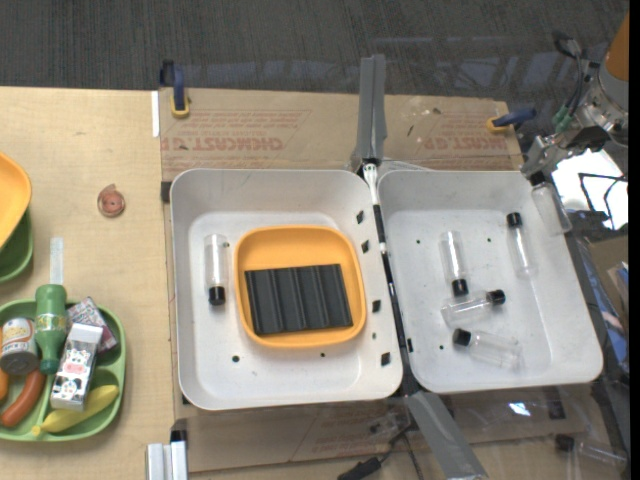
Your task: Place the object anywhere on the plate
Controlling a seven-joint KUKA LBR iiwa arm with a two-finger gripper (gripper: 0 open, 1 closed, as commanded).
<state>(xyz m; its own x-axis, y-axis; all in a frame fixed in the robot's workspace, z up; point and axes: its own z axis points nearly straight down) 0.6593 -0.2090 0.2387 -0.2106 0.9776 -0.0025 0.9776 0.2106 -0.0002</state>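
Grey metal and cable at the upper right corner mark the arm's gripper [578, 138], parked above the far right rim of the right bin [570, 363]; whether it is released or clenched cannot be told from this angle, and nothing shows in its grasp. Below it, the right bin holds a scatter of clear vials with black caps: one vial [520, 243] along the right side, another [455, 261] near the middle, and two more lying crossed and close together toward the front [475, 308] [490, 348]. Across the divider, the left bin [190, 368] carries the orange plate [300, 246], with a dark ribbed insert [300, 299] on it, and one more vial [215, 266] lying just beside the plate's left edge on the bin floor, not on the plate. By the look of things the task stands at its start: no vial rests on the plate, and a pick, a carry across the divider and a release all appear to remain. Both bins sit on brown cardboard [270, 133] over a pale wooden bench [80, 148], where a green tray of toy food [60, 368] occupies the near left, and dark carpet runs behind.
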